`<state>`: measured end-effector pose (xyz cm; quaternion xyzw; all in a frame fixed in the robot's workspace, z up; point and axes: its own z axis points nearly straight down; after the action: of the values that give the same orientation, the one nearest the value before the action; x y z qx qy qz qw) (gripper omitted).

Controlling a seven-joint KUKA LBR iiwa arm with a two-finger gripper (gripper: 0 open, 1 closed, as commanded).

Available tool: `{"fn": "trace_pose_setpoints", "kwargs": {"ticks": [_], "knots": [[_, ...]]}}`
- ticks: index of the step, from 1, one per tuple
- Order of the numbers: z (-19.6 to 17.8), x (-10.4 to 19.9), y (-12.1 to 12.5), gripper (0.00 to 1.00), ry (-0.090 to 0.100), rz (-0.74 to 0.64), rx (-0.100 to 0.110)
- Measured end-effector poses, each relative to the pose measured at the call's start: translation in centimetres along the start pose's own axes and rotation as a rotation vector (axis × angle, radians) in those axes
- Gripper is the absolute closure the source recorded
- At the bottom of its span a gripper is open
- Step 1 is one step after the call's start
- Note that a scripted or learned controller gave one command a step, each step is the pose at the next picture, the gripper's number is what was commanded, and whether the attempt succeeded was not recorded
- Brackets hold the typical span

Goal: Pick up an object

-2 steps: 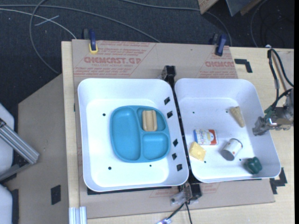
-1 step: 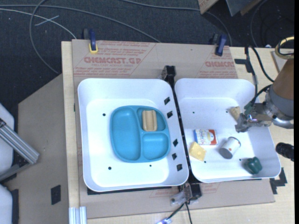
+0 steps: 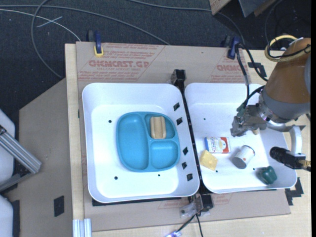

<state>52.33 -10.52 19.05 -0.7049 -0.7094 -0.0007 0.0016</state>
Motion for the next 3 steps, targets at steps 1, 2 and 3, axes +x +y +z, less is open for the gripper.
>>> {"fn": "trace_pose_setpoints", "kwargs": {"ticks": [1, 2, 3], "knots": [[-1.3, 4.2, 1.7, 1.0, -0.002, 0.001, -0.004], [-2.9, 9.2, 3.3, 1.0, -0.001, 0.0, -0.004], [-3.7, 13.9, 5.8, 1.0, -0.001, 0.0, -0.004]]}}
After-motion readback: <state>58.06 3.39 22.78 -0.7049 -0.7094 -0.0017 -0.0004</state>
